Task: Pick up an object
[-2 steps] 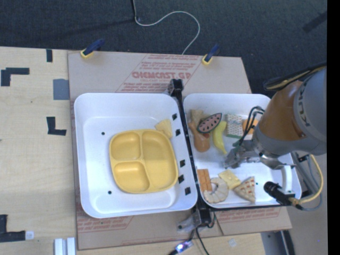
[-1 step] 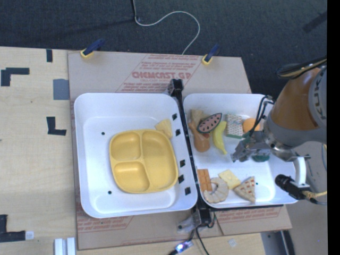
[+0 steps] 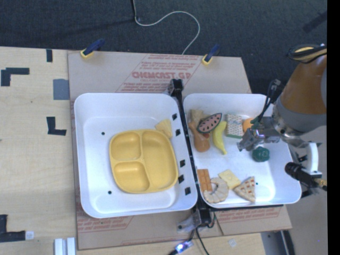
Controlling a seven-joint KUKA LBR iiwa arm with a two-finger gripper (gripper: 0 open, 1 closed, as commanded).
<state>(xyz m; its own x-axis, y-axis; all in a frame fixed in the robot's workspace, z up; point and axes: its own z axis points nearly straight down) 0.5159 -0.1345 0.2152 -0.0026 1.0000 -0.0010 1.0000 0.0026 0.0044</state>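
The arm is at the approach step: the gripper (image 3: pixel 249 141) hangs low in the right bin (image 3: pixel 276 195), at centre right of the frame, just beside a green ball (image 3: pixel 261 154). Nothing shows between its tips; whether they are spread I cannot tell. Next it must settle over the ball and close.

Bench (image 3: pixel 32 142): cardboard sheet (image 3: pixel 159 73), 2 white bins (image 3: pixel 85 110) side-by-side.

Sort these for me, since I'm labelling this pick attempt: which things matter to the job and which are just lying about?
In play:
gripper, low in the right bin
green round toy beside it
banana
watermelon slice
pizza slice

Lying about:
yellow divided plate in the left bin
blue clamps
white cable
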